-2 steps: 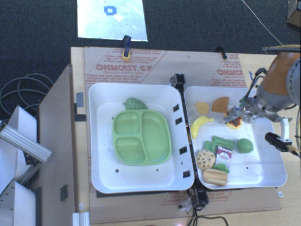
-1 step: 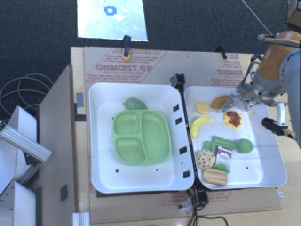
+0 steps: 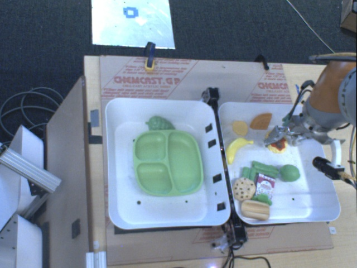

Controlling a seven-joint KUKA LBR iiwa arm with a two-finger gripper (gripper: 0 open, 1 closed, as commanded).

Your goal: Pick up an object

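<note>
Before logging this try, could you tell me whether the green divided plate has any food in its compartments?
Empty: all three compartments of the green plate show bare green; a green leafy item lies beside its far rim.

My arm (image 3: pixel 334 88) runs off the right edge. My gripper (image 3: pixel 277 138) covers a small red-and-yellow item (image 3: pixel 279 145) (too hidden to identify), and the fingers blur together.

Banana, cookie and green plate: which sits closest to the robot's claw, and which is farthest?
Measured from the gripper in the right bin:
1. Banana, just to its left in the same bin.
2. Cookie, lower down, toward the bin's front.
3. Green divided plate, over in the left bin.
</note>
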